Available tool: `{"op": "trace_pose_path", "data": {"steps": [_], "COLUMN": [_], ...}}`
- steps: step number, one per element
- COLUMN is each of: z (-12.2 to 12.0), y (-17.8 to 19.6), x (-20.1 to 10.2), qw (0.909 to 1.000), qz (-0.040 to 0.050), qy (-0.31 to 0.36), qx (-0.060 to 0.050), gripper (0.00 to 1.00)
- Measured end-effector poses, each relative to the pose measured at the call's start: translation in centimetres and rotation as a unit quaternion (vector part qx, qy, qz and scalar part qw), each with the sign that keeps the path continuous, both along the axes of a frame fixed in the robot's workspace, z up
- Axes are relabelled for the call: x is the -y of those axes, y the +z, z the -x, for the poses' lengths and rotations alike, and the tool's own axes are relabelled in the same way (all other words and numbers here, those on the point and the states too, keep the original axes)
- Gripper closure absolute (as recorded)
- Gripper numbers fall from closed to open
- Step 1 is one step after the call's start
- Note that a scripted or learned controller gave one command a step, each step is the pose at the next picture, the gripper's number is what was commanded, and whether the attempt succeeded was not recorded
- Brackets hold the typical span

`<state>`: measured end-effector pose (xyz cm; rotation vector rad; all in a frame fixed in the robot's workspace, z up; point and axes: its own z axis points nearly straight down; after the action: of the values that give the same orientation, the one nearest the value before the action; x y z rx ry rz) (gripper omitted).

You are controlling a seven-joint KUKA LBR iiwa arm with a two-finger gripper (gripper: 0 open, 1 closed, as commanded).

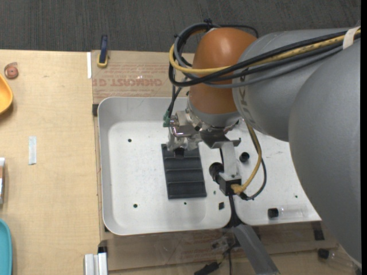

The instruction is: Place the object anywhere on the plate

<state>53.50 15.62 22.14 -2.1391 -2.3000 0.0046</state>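
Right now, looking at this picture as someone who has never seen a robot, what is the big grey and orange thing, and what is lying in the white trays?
The big grey shape with the orange band is a robot arm, reaching in from the right. One camera above the bench looks down on it at a slant. Cables loop around its wrist. Below it sit two shallow white bins side by side on the bench. In the left bin lies a dark ribbed rectangular block. The arm's pincer hangs just over the block's upper end, but the wrist hides it, so I cannot tell whether it grips anything. A small dark item lies in the right bin. A yellow dish pokes in at the far left.
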Motion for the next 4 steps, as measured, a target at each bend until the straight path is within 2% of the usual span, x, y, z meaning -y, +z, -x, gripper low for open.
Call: {"op": "trace_pose_path", "data": {"steps": [1, 2, 3, 4], "z": [-4.0, -1.1, 2.5, 2.5], "y": [5.6, 8.2, 5.0, 5.0], "x": [-3.8, -6.1, -5.7, -5.7], "qw": [0.9876, 0.9840, 0.9721, 0.9722], "qz": [0.0004, 0.0004, 0.0001, 0.0000], "qy": [0.157, 0.178, 0.234, 0.234], "qx": [0.000, 0.000, -0.001, -0.001], "gripper": [1.00, 1.00, 1.00, 0.00]}}
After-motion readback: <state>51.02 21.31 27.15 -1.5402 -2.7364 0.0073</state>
